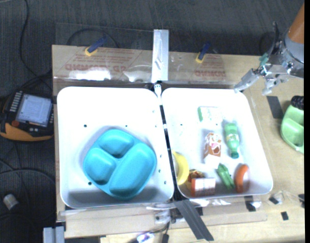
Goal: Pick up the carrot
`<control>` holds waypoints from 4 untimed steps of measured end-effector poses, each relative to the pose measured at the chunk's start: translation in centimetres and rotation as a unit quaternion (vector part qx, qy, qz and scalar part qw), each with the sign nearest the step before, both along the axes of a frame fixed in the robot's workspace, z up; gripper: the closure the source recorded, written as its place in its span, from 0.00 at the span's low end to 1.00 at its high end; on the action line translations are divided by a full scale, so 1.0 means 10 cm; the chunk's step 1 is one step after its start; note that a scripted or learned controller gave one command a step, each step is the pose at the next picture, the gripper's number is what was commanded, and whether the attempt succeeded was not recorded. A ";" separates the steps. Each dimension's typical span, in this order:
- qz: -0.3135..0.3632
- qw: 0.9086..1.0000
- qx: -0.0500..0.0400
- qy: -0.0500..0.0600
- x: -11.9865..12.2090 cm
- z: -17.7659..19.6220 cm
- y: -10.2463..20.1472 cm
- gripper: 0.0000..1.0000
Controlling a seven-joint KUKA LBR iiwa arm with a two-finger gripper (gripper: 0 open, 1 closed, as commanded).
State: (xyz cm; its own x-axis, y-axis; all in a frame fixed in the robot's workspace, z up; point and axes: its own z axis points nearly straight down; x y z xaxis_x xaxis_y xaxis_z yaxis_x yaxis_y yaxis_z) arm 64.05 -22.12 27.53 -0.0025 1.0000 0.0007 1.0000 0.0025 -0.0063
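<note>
The carrot lies in the near right corner of the right bin, a short orange piece with its long axis running roughly from the near rim toward the far rim, tilted slightly; which end is its tip I cannot tell. Just to its left sits a small green vegetable, with a green bottle farther back and a blue divided plate in the left bin. The gripper hangs beyond the right bin's far right corner, fingers spread apart and holding nothing.
</note>
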 end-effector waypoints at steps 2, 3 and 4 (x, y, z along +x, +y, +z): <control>0.214 0.977 0.002 0.000 -0.73 -1.17 1.20 0.00; 0.187 0.982 0.002 -0.001 -0.82 -1.68 0.97 0.00; 0.246 0.969 -0.003 -0.006 -0.68 -1.86 1.15 0.00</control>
